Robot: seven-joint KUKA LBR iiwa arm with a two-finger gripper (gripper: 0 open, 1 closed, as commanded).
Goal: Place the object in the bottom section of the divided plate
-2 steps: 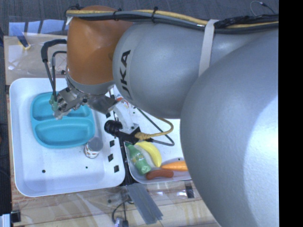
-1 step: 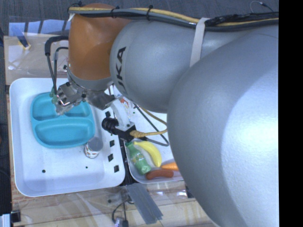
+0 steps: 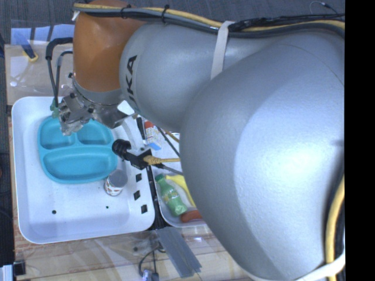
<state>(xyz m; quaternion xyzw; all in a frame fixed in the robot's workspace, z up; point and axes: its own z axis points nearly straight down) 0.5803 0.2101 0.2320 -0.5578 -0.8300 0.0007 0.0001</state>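
A blue divided plate (image 3: 73,151) lies in the left white bin (image 3: 35,215). Its two small sections are at the top and its wide bottom section (image 3: 79,164) faces the front. My gripper (image 3: 68,123) hangs over the plate's upper part, at the ridge between the two small sections. The wrist above hides the fingers and whatever may be between them. A small round can-like object (image 3: 115,183) with a grey top sits on the bin floor just off the plate's lower right edge.
The grey arm with its orange band (image 3: 99,45) covers most of the right bin. At that bin's front left corner lie a green bottle (image 3: 170,196), something yellow (image 3: 179,186) and a red item (image 3: 190,216). Black cables run beside the wrist.
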